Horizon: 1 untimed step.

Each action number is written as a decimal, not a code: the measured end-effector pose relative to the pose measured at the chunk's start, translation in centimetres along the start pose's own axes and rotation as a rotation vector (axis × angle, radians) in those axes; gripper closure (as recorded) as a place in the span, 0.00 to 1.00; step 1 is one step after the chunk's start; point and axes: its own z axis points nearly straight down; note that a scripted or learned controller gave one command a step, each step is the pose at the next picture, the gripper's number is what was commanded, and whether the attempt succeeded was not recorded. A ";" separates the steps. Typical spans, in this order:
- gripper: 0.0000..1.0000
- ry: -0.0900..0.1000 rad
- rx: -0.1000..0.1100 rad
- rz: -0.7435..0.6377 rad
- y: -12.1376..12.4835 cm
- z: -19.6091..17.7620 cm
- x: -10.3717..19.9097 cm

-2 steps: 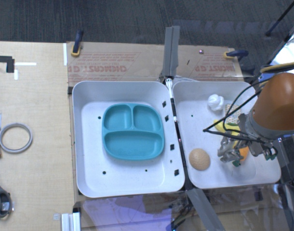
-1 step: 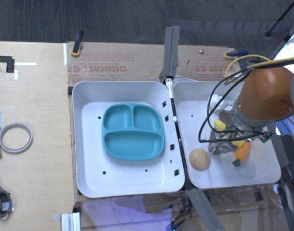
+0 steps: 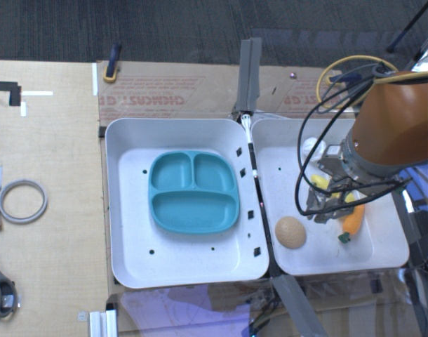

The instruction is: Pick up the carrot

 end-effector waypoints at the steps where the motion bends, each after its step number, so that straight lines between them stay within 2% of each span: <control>1: 1.00 0.000 -0.001 -0.115 -3.2 0.0 -8.3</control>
